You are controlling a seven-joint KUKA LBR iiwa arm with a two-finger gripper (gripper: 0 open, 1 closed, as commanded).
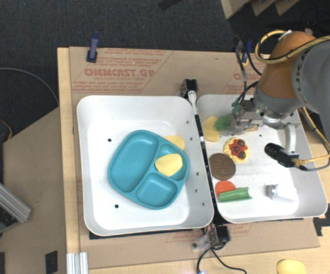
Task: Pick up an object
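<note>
Hovering at the far end of the right shallow white bin (302,210), my hand (246,120) sits just behind the small round pizza-like toy with red toppings (236,149). From this slant I cannot tell whether the hand is apart or together, and nothing shows clamped in it.

The flat green leaf-shaped piece (224,121) lies behind and to the left of the pizza toy, right beside my hand. Its long axis runs roughly left to right, one end towards my hand and the other towards the pale yellow lump (211,129) it touches. It looks thin and matte.

In front of the pizza toy and slightly left is a smooth brown round disc (222,166), almost touching it. Further front sit a glossy red rounded piece (224,185) and a green cylinder (234,195) lying on its side, long axis left to right. A small grey blocky thing (272,192) lies to the front right.

Well left of the pizza toy, in the left white bin (96,210), a teal divided plastic plate (131,164) carries a pale yellow oval (168,164).
</note>
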